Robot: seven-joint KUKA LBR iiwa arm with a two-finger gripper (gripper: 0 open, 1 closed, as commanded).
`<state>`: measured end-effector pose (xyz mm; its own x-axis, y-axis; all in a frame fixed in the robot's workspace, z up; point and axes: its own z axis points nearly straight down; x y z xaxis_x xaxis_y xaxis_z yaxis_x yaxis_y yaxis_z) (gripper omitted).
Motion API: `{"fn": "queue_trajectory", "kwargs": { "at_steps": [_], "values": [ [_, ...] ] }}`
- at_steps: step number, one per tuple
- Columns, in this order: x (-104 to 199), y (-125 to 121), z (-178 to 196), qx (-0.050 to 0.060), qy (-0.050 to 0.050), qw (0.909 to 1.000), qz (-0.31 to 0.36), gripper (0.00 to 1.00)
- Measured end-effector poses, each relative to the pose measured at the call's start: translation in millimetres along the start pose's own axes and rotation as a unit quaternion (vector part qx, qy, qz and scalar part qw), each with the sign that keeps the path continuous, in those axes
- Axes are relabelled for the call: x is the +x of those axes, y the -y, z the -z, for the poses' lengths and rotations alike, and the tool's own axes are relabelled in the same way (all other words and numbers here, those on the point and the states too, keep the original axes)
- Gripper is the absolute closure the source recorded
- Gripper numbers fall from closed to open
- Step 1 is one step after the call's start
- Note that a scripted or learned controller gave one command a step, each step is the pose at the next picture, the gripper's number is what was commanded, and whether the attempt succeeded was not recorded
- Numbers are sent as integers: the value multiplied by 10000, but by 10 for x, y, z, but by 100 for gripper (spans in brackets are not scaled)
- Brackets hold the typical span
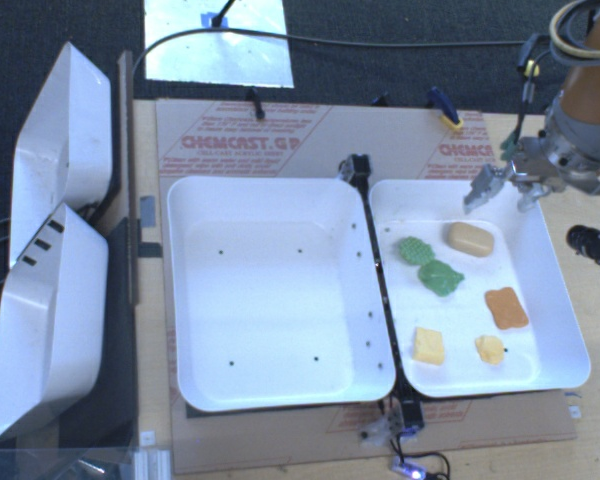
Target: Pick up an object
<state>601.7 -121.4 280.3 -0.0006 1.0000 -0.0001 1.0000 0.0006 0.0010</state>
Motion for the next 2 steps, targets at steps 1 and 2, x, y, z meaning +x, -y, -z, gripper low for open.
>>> {"fn": "queue_trajectory", "kwargs": {
  "at_steps": [1,2],
  "values": [
    [-161,347,-1056,44,-5,10000,-13,0],
    [-117,524,-1983,15,-3,10000,-8,0]
  ]
}}
